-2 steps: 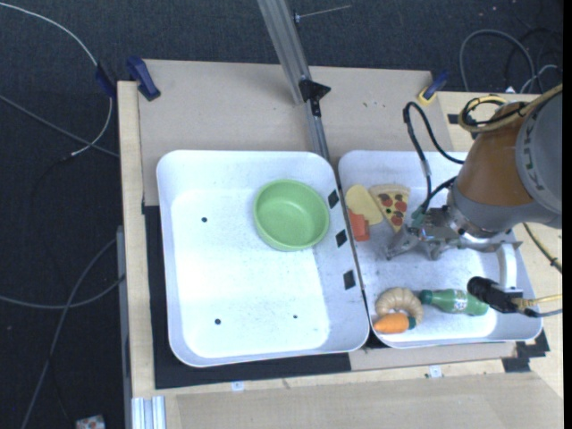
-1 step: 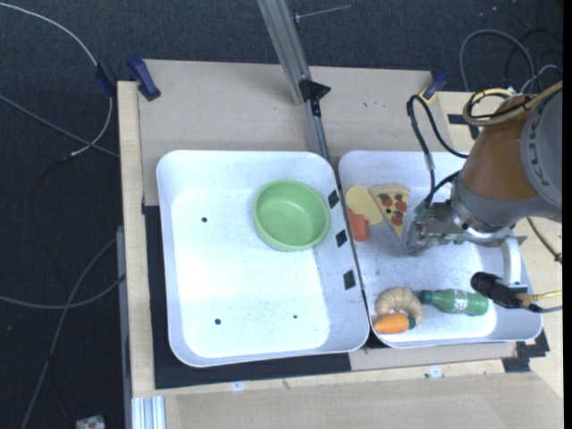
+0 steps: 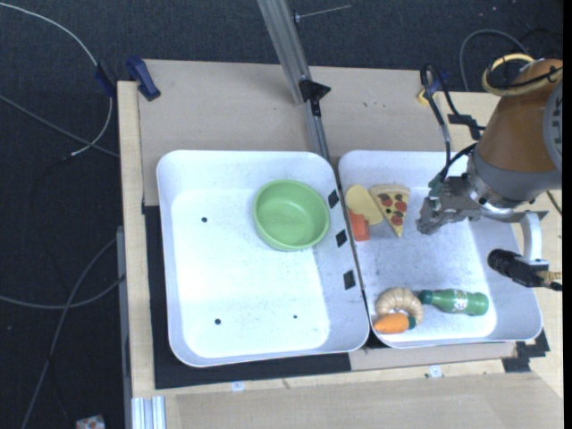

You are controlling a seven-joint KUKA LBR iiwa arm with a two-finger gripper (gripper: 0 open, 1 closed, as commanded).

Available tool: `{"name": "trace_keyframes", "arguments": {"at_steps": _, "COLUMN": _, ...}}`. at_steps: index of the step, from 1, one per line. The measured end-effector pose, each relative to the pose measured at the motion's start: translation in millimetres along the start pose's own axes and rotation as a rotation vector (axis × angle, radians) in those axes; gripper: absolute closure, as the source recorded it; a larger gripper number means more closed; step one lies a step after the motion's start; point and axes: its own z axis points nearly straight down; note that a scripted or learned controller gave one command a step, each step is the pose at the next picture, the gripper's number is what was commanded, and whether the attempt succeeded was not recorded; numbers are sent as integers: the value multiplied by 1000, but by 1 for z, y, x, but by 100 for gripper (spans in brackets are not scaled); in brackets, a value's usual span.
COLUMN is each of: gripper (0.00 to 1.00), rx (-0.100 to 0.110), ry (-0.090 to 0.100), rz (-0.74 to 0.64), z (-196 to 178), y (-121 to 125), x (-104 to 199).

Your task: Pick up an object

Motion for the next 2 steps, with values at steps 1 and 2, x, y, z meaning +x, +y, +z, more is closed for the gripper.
{"name": "trace_keyframes", "arguments": {"at_steps": 1, "gripper": 100, "rx": 0, "ry": 0, "rz": 0, "z": -56, "y": 2, "x": 1}}
{"name": "trace_keyframes", "arguments": {"at_steps": 2, "gripper": 100, "rx": 2, "ry": 1, "rz": -4, "z": -53, "y": 15, "x": 50}}
